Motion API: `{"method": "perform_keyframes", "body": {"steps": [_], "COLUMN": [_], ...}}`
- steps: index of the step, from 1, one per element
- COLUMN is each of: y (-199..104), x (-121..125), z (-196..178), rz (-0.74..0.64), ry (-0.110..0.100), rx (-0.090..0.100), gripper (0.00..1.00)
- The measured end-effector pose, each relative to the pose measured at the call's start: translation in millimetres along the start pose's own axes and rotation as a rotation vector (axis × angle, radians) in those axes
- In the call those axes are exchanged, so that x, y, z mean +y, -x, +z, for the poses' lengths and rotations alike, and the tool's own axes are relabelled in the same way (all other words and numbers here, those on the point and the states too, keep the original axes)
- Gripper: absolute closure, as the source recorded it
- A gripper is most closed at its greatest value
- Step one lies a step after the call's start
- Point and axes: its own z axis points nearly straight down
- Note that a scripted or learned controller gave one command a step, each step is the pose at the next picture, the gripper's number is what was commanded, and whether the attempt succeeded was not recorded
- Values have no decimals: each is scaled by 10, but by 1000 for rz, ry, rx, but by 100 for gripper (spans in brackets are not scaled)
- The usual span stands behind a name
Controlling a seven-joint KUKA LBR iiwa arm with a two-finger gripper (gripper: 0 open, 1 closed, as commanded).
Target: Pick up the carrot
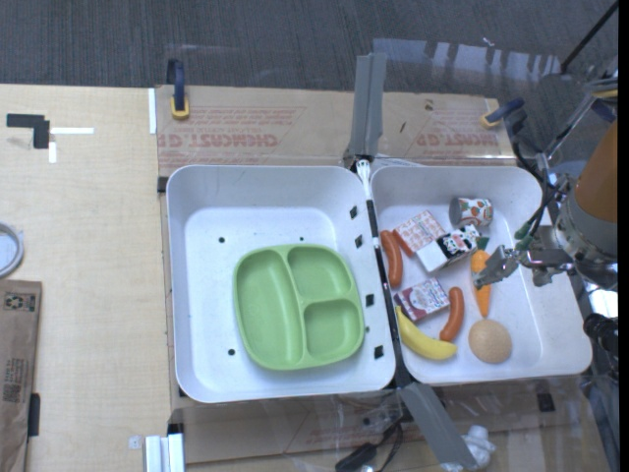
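Down at the front of the right bin (565,357) lie a yellow banana (425,338) and a round tan ball (489,342). Just above the ball is the carrot (482,285), small and orange. It points up and down the bin, thin end toward the ball. The claw (496,268) sits right at its top, fingers apart, touching it but not clamped on it.

plate (298,306) in left bin (187,264) | carrot (482,288) in right bin (521,190), banana (425,339) before it
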Motion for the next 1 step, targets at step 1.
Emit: {"method": "perform_keyframes", "body": {"steps": [1], "y": [275], "x": [609], "z": [1212], "rz": [262], "ry": [1], "rx": [0], "gripper": [0]}}
